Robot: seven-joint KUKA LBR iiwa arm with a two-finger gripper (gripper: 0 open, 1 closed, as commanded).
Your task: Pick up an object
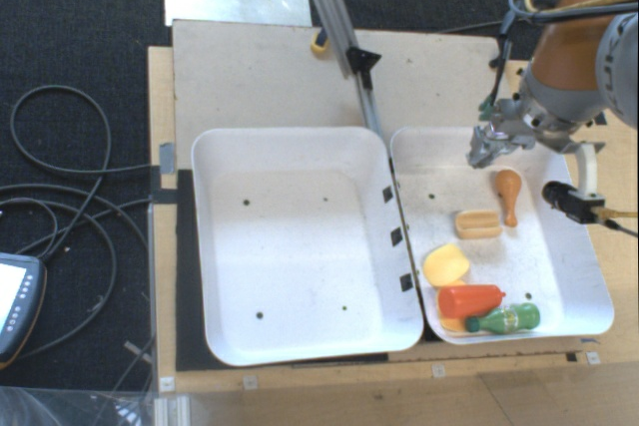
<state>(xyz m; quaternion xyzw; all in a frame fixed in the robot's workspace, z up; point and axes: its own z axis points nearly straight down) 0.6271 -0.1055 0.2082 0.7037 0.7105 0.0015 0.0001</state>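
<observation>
- Nearest, along the front wall of the right bin (589, 309), lie a green bottle (505, 318), a red piece (471, 298) and a yellow piece (445, 265).
- Further back rest a tan bun (478, 223) and a drumstick (508, 194).
- My gripper (487, 147) hovers beyond them, holding nothing; its state I cannot tell.

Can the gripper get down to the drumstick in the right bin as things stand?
Probably yes. The gripper hangs over the right bin, just up-left of the drumstick. Nothing lies on the drumstick; the bread roll sits close below it but apart, so the way looks free.
</observation>
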